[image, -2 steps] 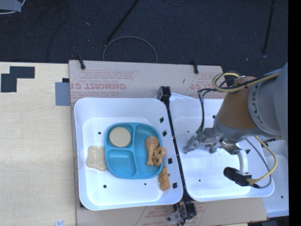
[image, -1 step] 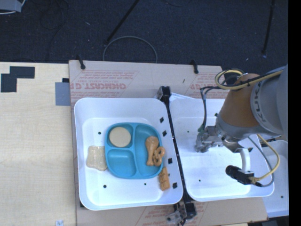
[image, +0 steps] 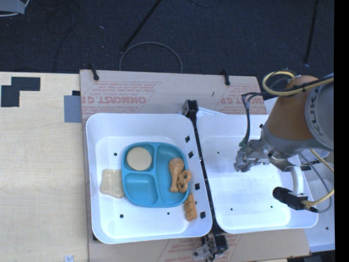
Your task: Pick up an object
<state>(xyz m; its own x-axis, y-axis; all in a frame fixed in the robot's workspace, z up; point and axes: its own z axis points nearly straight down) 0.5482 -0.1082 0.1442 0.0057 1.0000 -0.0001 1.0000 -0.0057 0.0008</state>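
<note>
While claw (image: 244, 162) hovers over right bin (image: 256, 212), blue tray (image: 143, 190) in left bin (image: 103, 141)

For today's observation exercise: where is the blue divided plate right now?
The blue divided plate lies in the left bin, with a pale flat piece touching its left edge and a small brown piece at its lower right corner.

The arm (image: 297, 119) reaches in from the right over the right bin (image: 251, 212), orange band uppermost, wrist bent down, gripper (image: 244, 162) low above the bin's floor.
</note>
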